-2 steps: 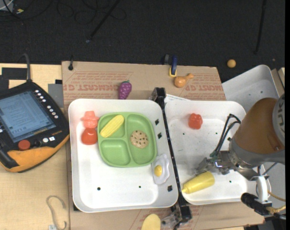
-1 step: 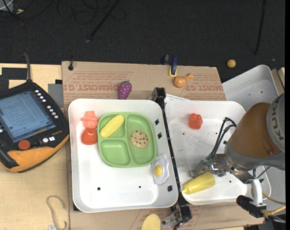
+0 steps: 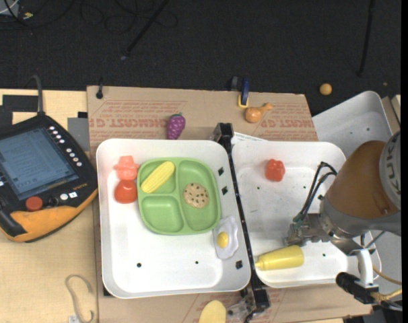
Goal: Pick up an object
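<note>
In the right bin (image 3: 325, 155), a yellow bottle (image 3: 280, 258) lies on its side near the front edge. A red toy pepper (image 3: 275, 170) sits toward the back of that bin. My gripper (image 3: 299, 235) is low in the right bin, just above and to the right of the bottle's cap end; the wrist hides its fingers. The left bin (image 3: 116, 261) holds a green divided plate (image 3: 178, 197) with a corn cob (image 3: 156, 176) and a cookie (image 3: 196, 195). A red-pink toy (image 3: 126, 180) stands left of the plate, and a fried egg (image 3: 224, 237) lies at its front right.
A teach pendant (image 3: 36, 173) lies on the bench at the left. On the cardboard behind the bins are a purple grape toy (image 3: 176, 125) and an orange pear-like toy (image 3: 256, 112). A yellow object (image 3: 213, 311) sits in front of the bins.
</note>
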Available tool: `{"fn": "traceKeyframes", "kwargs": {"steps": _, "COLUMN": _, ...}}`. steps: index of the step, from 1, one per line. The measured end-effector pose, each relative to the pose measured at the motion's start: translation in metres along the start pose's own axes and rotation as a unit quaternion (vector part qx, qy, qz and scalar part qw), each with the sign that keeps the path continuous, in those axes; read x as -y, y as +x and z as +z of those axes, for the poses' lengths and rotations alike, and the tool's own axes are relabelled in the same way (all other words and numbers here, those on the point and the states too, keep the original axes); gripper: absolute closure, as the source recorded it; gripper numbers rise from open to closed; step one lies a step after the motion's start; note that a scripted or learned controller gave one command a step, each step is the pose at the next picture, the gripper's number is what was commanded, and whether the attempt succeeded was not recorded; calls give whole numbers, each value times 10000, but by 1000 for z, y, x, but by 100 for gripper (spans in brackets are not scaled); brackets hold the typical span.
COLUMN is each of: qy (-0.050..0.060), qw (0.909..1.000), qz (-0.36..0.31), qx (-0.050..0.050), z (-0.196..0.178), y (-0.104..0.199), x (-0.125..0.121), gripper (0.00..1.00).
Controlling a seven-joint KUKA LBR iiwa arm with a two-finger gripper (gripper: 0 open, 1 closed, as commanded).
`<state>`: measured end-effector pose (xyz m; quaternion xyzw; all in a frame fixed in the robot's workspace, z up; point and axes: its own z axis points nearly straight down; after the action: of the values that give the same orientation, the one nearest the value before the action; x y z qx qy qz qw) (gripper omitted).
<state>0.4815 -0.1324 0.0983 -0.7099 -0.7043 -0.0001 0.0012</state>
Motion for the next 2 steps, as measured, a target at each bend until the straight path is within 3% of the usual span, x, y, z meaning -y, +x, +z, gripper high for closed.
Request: {"fn": "traceKeyframes", "kwargs": {"steps": 2, "qy": -15, "qw": 10000, "qz": -37, "qx": 9, "z": -84, "y": 0, "x": -1, "gripper": 100}}
